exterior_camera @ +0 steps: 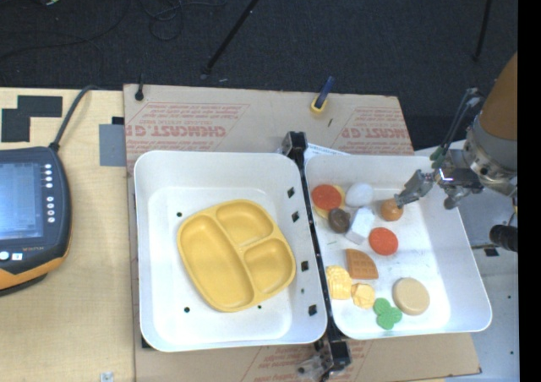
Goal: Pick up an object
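Note:
The right bin (461, 283) holds several small food-shaped objects. Among them are an orange-red round piece (326, 197), a white piece (359, 194), a brown lump (340, 221), a red ball (384, 241), a brown waffle-like piece (361, 264), yellow pieces (338, 281), a green piece (387, 313) and a beige disc (411, 296). A small orange ball (390, 210) lies near the bin's far right part. My gripper (414, 189) hangs over that part of the bin, just right of and above the orange ball. Nothing is visibly held.
The left bin (161, 203) carries a yellow divided plate (237, 252). A black clip (296, 144) sits where the two bins meet at the back. A tablet-like pendant (25, 211) lies at the bench's left. A yellow and blue tool (321, 100) rests behind the bins.

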